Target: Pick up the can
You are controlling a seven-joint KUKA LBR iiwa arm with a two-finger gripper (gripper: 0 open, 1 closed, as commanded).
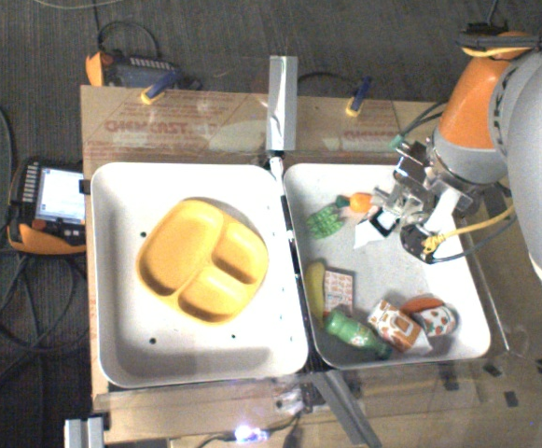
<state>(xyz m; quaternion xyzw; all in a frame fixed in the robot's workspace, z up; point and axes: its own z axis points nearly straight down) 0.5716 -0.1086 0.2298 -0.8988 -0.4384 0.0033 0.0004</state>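
Observation:
The can, red and white with a red lid, lies on its side in the near right corner of the right bin. A patterned orange and white carton touches its left side. My gripper hangs over the far middle of the same bin, well up and left of the can. It sits right next to a small orange object and above a white scrap on the bin floor. Nothing shows held in it.
In the right bin also lie a green toy, a banana, a small patterned box and a green bottle. The left bin holds a yellow divided plate. A yellow cable loops off the wrist.

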